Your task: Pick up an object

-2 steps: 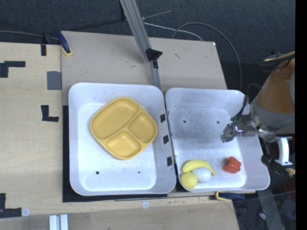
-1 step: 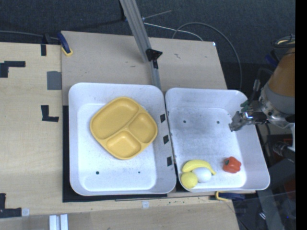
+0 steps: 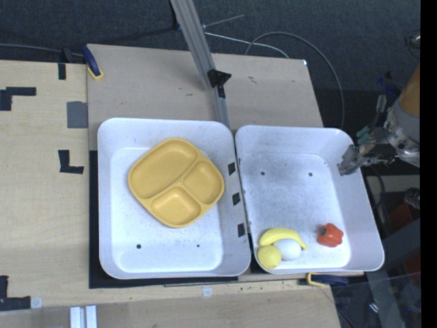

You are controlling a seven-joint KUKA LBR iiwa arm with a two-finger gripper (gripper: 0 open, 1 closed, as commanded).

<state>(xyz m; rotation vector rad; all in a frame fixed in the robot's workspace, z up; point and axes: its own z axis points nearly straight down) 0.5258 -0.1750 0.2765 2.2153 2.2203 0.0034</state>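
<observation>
The pincer (image 3: pixel 349 161) hangs over the right bin's (image 3: pixel 287 149) far rim, carrying nothing, well apart from the pickable bits — yellow banana (image 3: pixel 281 236), white ball (image 3: pixel 290 250), red pepper (image 3: pixel 330 235) — huddled in its near corner, presumably awaiting a descent.

tan wooden bench (image 3: pixel 41 183) fills the left and middle, with black tape marks (image 3: pixel 68 161) and a grey patch (image 3: pixel 77 113) on its left part. a raised tan board (image 3: pixel 171 80) sits on it, blue clamp (image 3: pixel 93 63) at its far left corner. dark blue-grey carpet floor (image 3: pixel 328 12) along the far side and right. a grey metal pole (image 3: pixel 194 36) slants in from the far side, thin cables (image 3: pixel 287 43) looping near it. light is even, soft shadows.
</observation>
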